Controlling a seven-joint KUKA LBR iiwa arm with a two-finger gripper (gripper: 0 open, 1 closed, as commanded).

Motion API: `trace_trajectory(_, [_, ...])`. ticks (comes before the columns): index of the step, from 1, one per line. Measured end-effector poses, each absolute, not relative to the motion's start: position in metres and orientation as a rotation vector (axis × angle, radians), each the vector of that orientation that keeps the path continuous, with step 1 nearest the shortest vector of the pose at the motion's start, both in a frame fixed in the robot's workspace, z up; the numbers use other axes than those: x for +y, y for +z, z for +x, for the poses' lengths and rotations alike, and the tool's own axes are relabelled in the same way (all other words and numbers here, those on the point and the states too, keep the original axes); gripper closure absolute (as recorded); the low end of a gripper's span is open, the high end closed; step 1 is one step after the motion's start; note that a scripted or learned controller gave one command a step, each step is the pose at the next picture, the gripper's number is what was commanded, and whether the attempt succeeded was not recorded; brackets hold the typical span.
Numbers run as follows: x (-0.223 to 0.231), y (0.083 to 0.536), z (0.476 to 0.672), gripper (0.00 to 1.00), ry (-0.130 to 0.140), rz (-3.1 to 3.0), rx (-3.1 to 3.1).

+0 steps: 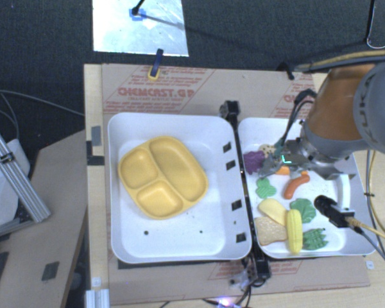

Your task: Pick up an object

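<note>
A: Two shallow white bins side by side on the surface [179, 85]. In the left bin [179, 124]?
B: Holds a yellow divided plate [162, 176], lying flat near the middle.
A: And in the right bin [256, 132]?
B: Crowded with toy food. Purple piece [252, 161] by the wall shared with the left bin, small cream piece [267, 150] just behind it. Orange sausage [296, 185] nearer the middle, small green piece [264, 188] and leafy green piece [303, 208] around it. Bread slice [268, 231] and corn cob [294, 231] touching at the near edge.
A: Hand [277, 164]?
B: Hangs low over the right bin, just beside the purple piece, between it and the orange sausage. Cannot tell whether apart or together, nor whether touching any toy.
A: Arm [346, 108]?
B: Reaches in from the right.
</note>
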State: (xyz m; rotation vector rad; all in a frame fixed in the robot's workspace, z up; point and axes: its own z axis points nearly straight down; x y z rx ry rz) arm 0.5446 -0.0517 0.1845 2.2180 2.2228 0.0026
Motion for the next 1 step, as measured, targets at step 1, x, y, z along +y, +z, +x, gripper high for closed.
trace_trajectory(1, [-0.0900,0.0908,0.5062,0.00,-0.008,2.229,2.222])
